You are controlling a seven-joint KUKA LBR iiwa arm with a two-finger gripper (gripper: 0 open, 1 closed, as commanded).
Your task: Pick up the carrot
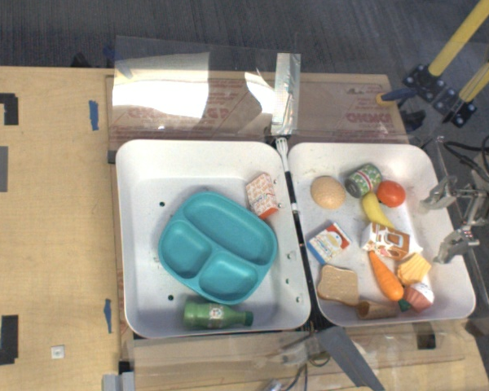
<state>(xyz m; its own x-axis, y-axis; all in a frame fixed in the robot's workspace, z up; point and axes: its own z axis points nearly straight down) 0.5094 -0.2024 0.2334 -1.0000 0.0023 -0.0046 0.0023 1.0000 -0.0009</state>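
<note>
The carrot (385, 276) lies in the lower right part of the right bin (421, 158), long axis running upper-left to lower-right, between the bread slice (337, 284) and the cheese wedge (415, 268); the claw's open or closed state cannot be told.

Single fixed camera, mounted above the bench (49, 218), looking down at a slant. Both white bins fall within the field: left bin (138, 218) at centre, right bin (448, 300) toward the right edge. Far edge of the bench lies at top, with dark floor (228, 6) beyond. Viewing distance moderate.
</note>
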